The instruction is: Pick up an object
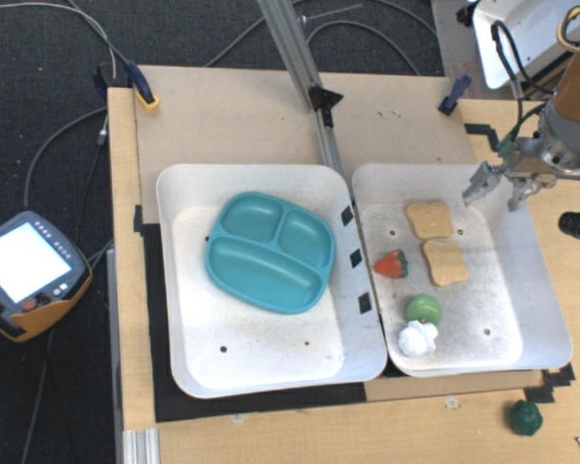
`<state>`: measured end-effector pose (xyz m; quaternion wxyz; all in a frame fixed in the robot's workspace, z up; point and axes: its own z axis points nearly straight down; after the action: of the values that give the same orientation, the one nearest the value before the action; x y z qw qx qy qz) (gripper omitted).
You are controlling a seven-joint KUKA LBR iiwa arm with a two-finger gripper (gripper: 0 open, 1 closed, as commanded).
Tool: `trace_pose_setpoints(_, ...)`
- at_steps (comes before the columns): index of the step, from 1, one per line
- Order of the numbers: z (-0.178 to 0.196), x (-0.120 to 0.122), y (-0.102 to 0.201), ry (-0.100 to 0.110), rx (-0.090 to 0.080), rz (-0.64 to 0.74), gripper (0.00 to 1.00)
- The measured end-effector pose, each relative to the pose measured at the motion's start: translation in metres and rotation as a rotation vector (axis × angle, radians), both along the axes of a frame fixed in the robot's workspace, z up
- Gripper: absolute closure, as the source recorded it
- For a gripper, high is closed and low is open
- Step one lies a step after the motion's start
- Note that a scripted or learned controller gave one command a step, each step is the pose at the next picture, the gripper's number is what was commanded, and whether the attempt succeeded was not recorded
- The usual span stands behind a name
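Observation:
The right bin [522, 288] holds two tan bread-like slices [429, 219] [446, 262], a red strawberry-like toy [391, 265], a green round toy [424, 308] and a white lumpy toy [417, 338]. My gripper [496, 187] hangs over the bin's far right corner, right of the upper slice and apart from it. Its two fingers are spread, with nothing between them.
A teal divided plate [269, 251] lies in the left bin [193, 356]. A dark green ball [525, 417] sits on the bench below the right bin. A metal pole [290, 37] slants across the back. Blue clamps [143, 90] [453, 93] hold the board.

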<state>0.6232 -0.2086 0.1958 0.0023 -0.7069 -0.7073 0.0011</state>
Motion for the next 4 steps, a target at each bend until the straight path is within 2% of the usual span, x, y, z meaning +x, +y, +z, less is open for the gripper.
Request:
trace_pose_setpoints(1, -0.043, 0.002, 0.003, 0.0, 0.0, 0.001, 0.0)
trace_pose_setpoints(2, -0.104, 0.002, 0.002, -0.005, 0.0, -0.002, 0.0)
trace_pose_setpoints(3, -0.09, 0.003, 0.002, -0.009, -0.003, 0.001, 1.0)
trace_pose_setpoints(4, -0.036, -0.006, 0.003, -0.011, -0.004, -0.001, 1.0)
